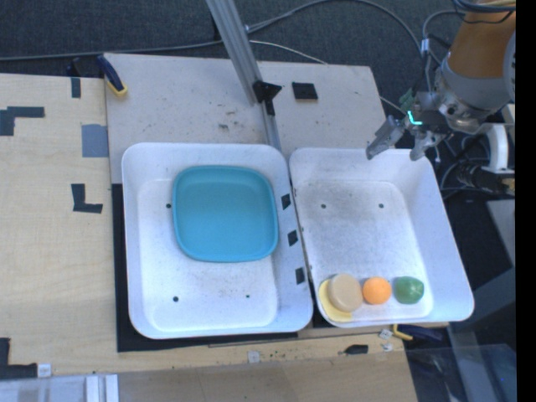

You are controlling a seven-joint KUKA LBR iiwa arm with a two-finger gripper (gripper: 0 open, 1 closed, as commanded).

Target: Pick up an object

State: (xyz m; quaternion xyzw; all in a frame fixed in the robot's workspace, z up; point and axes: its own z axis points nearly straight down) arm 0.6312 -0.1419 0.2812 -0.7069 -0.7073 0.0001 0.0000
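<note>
Above the far right corner of the right bin [435,224], the end effector [402,143] hangs at the end of the grey arm [477,48] with its orange band; its two fingers stand spread apart, one dark finger [381,141] reaching toward the bin's far rim, and nothing lies between them; it holds nothing. By my reading the task is at its approach step, before any descent or grasp.

Candidates for picking sit in a row along the near edge of the right bin: a tan round block [344,291] resting on a yellow piece [328,308] that peeks out beneath it; just beside that an orange ball [377,291]; just beside that a green ball [408,289]; the three are close together, the tan block and the orange ball nearly touching. Across in the left bin [142,224] lies a teal square plate [224,213], flat and alone near the middle.

Next, I judge, the end effector must travel from the far rim toward the near edge of the right bin, well apart from where it hangs, then centre over one item and drop; the crowding makes it likely that a finger would nudge a neighbour; the green ball at the end of the row has open space on one side and looks the easier choice; the flat plate offers little to pinch.
</note>
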